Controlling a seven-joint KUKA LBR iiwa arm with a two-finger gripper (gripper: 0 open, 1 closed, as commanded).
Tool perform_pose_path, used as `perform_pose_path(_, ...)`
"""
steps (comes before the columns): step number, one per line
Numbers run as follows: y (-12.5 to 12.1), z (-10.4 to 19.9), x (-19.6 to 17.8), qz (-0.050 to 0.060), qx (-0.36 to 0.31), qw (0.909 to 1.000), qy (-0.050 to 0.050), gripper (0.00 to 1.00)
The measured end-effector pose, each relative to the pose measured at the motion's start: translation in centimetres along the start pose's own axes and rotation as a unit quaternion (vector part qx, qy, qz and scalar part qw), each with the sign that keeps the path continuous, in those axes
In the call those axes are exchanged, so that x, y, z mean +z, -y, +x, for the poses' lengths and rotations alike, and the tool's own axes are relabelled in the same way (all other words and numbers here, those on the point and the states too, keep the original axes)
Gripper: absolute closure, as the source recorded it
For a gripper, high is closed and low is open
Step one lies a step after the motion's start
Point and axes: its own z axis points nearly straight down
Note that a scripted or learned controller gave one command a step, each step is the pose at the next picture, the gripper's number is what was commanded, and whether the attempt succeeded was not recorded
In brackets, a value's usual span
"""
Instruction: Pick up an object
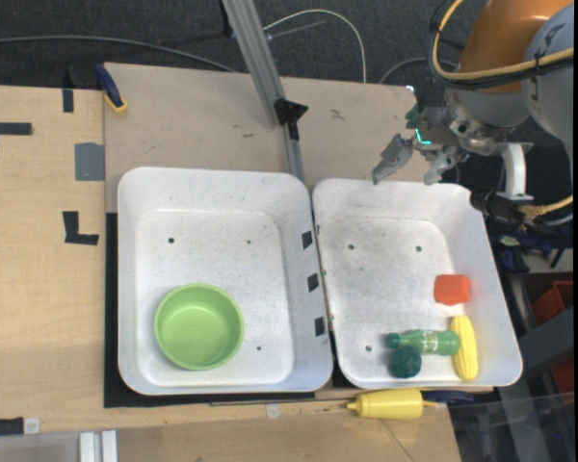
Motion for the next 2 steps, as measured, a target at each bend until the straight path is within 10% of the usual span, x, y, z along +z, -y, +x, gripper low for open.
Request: perform_pose_path(2,0.5,0.1,11.8,0.003,0.001,1.0,0.001,0.0)
